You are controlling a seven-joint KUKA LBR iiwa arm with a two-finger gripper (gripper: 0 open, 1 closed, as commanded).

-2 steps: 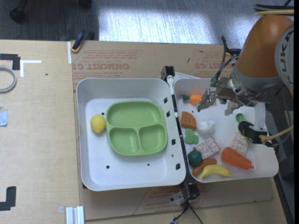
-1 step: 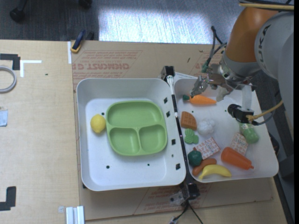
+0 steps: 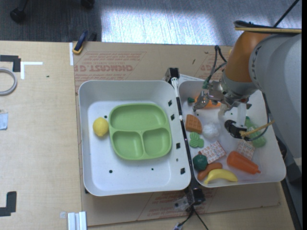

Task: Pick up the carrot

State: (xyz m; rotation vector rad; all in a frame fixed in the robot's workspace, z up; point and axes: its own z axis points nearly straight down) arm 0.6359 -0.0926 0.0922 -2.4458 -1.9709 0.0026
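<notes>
Camera view tells you the carrot (image 3: 242, 162) lies unpicked in the right bin (image 3: 273, 174); the gripper's (image 3: 207, 101) state you cannot tell.

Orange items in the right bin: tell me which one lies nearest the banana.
The small orange piece touching the banana; the carrot lies further right, the waffle higher up.

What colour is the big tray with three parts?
Light green. The tray shows clearly in the camera view, inside the left bin.

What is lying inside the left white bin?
Inside the left bin lie a green divided tray and a yellow lemon touching the tray's left edge. Whatever is under the tray is covered.
</notes>
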